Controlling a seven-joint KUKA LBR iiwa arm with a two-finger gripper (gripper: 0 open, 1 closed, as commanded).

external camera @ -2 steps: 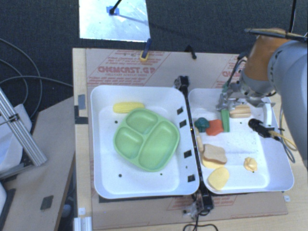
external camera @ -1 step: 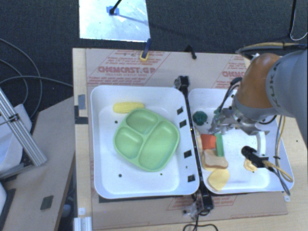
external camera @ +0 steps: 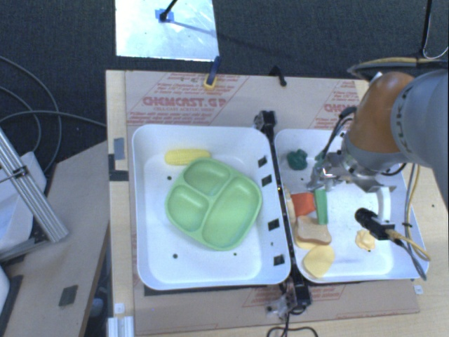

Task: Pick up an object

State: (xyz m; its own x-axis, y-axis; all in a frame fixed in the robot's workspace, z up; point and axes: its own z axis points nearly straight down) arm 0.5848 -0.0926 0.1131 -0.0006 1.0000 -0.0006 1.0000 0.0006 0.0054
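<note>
Dark carpet surrounds a bench topped with printed cardboard, on which two shallow white bins sit side by side. Inside the left bin [external camera: 151,188] a green divided plate [external camera: 213,203] lies flat, with a yellow corn cob [external camera: 187,157] just beyond it near the far wall. The right bin [external camera: 393,264] holds a cluster of small toy foods: a dark green piece [external camera: 297,159] at the far end, an orange block [external camera: 302,203] touching a green stick [external camera: 321,206], a slice of toast [external camera: 313,232], a round yellow disc [external camera: 318,260] and a small yellow lump [external camera: 365,241] further right.

Reaching in from the right, the arm places the gripper [external camera: 324,176] low over the right bin, directly above the upper end of the green stick. Whether the gripper is spread or closed cannot be told from this angle, and nothing can be seen held by it.

The likely target is the green stick, lying flat on the bin floor beside the orange block. It looks like a light, rigid plastic toy with a smooth, probably slippery skin. Being narrow and long, it would best be taken across its short width near the middle, so it does not pivot once raised. The orange block pressed against one side leaves little room on that flank, so a grip may nudge or catch the block instead. The flat toast and disc would be harder to seize from above.
</note>
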